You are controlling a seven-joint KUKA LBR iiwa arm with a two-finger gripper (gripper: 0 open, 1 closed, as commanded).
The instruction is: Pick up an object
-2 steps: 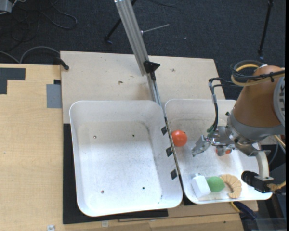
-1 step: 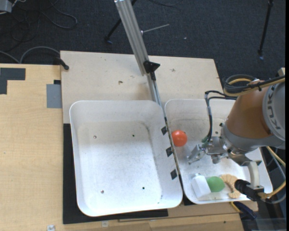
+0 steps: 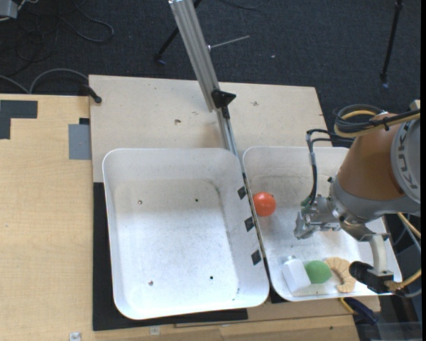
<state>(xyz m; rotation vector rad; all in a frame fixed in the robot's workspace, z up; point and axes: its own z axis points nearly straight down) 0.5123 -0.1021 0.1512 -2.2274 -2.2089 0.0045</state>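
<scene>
In the right bin (image 3: 284, 169), an orange-red ball (image 3: 264, 204) rests close to the left wall. Near that bin's front edge lie a white block (image 3: 294, 274), a green ball (image 3: 317, 271) and a tan piece (image 3: 342, 272), side by side. My gripper (image 3: 307, 227) hangs over the middle of the right bin, to the right of the orange-red ball and above the front group. I see nothing between its fingers, and it is too small and dark to read its state.
The left bin (image 3: 128, 190) sits beside the right one, with a divider wall (image 3: 247, 212) between them. A slanted metal rail (image 3: 199, 55) rises from the bench behind the bins. The arm's orange band (image 3: 373, 165) overhangs the right bin's right side.
</scene>
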